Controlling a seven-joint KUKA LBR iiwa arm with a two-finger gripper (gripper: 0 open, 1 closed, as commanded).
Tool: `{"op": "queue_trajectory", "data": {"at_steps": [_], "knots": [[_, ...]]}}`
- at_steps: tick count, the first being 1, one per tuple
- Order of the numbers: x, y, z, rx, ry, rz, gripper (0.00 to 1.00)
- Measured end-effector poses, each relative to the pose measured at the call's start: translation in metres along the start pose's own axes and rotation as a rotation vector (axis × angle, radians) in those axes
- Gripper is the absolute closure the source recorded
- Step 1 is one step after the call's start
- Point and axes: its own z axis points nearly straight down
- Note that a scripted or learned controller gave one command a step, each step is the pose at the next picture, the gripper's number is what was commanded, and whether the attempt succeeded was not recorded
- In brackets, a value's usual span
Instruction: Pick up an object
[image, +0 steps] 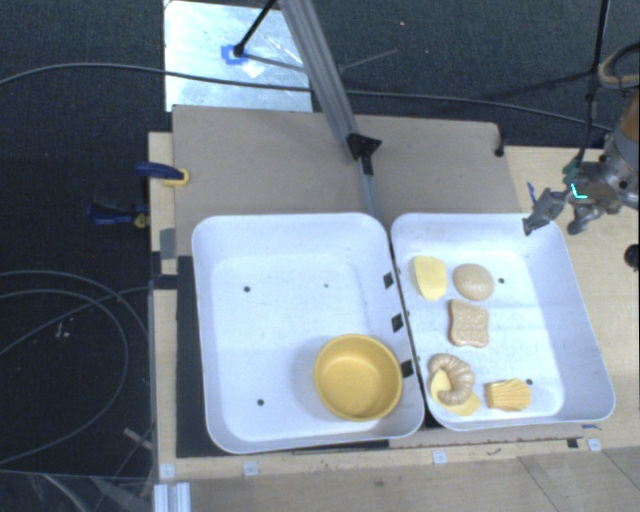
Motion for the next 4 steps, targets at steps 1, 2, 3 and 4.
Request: {"op": "queue_trajectory", "data": {"at_steps": [1, 2, 3, 4], "knots": [[0.000, 0.000, -0.001, -0.002, 0.000, 0.000, 0.00], [-0.006, 0.005, 0.059, 0.003, 0.000, 0.003, 0.00], [-0.002, 0.003, 0.101, 0.002, 0.000, 0.002, 0.00], [-0.006, 0.008, 0.157, -0.009, -0.001, 0.003, 0.00]]}}
